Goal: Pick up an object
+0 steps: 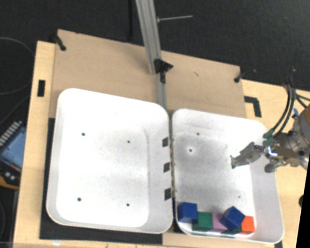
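Gripper: the gripper (243, 156) hangs over the right bin (205, 175), near its right wall. Its jaws look a little apart, and nothing sits between them.
Blocks: a row of small blocks lies along the near wall of the right bin. From left to right there is a blue block (188, 211), a green block (204, 220), a pink block (219, 222), a second blue block (233, 217) and an orange block (248, 224).
How close: the blocks touch or almost touch each other. They are well apart from the gripper.
Left bin: the left bin (108, 160) sits just beside the right one.
How they feel: they look light, hard and smooth. I think they may slip.
Where to grab: I would pick the left blue block. It has free room on its left and far sides. Squeeze two flat sides.
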